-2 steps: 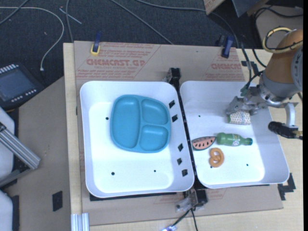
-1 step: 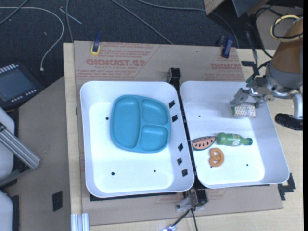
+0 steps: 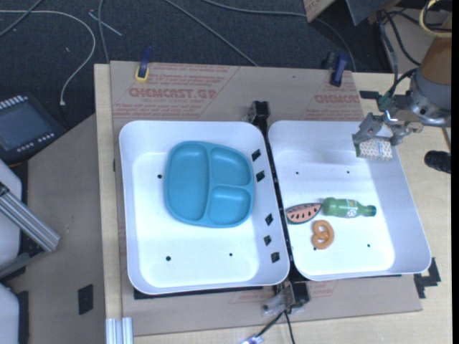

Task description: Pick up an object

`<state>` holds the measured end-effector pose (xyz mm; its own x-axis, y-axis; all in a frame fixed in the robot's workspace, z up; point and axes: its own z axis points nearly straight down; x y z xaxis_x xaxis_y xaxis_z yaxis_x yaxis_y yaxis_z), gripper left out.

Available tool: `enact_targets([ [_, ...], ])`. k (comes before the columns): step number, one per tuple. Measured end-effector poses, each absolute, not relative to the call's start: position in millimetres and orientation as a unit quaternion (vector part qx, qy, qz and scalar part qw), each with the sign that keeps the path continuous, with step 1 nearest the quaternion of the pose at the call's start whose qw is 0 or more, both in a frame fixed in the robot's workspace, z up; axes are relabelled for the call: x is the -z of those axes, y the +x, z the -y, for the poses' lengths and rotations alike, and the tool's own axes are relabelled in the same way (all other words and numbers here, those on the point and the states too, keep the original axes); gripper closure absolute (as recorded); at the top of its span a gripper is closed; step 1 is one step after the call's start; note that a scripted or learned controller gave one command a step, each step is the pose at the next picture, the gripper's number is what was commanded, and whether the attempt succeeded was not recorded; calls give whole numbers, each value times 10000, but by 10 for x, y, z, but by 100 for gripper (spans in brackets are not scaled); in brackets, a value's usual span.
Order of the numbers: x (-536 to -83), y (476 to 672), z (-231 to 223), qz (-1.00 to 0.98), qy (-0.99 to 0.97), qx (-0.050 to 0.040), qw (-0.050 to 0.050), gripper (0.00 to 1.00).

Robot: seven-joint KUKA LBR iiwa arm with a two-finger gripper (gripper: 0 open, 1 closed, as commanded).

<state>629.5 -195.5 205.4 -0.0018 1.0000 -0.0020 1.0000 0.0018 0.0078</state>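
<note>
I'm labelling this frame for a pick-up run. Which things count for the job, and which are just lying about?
For the job:
gripper, with a small pale object at its fingers
watermelon slice
green bottle
pretzel
right bin

Lying about:
blue plate
left bin
clamps
cables
</note>
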Motion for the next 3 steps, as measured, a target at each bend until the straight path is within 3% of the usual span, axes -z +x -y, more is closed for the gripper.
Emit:
enact_targets([
  [1, -2297, 6306, 1955, -7074, 7068, -12, 20, 100],
  [3, -2254, 6365, 850, -7089, 7053, -3, -15, 100],
])
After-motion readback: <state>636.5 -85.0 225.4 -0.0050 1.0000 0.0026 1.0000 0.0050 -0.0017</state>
